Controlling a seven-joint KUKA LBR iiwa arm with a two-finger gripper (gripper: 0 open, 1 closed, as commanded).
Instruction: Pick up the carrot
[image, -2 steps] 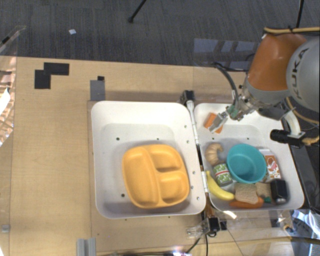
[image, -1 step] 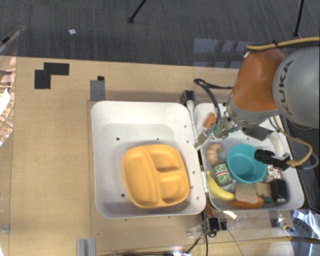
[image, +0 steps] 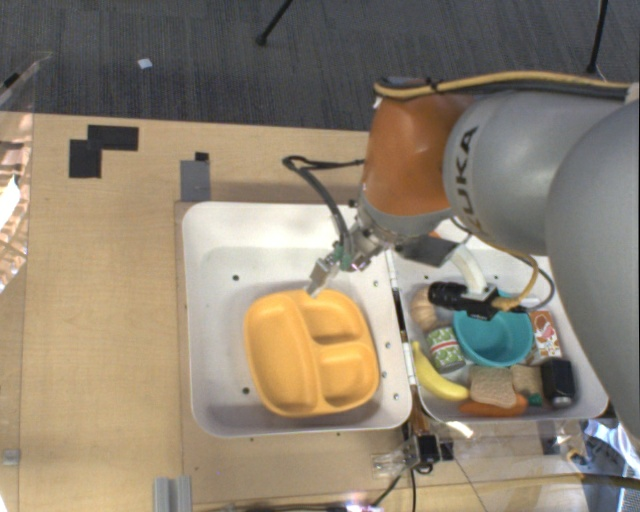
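The carrot (image: 492, 408) is an orange piece lying along the front wall of the right bin (image: 590, 395), partly tucked under a slice of bread (image: 492, 385). My gripper (image: 325, 272) hangs over the left bin (image: 215, 300), at the back edge of the yellow divided tray (image: 310, 352). It is well to the left of the carrot and farther back. Nothing shows in it. The grey and orange arm covers the back part of the right bin.
Crowded around the carrot in the right bin are a banana (image: 437, 380), a teal bowl (image: 493, 338), a small can (image: 444, 347), a black block (image: 558, 380) and a black-handled tool (image: 455, 295). A cable (image: 315, 185) loops over the left bin's back rim.
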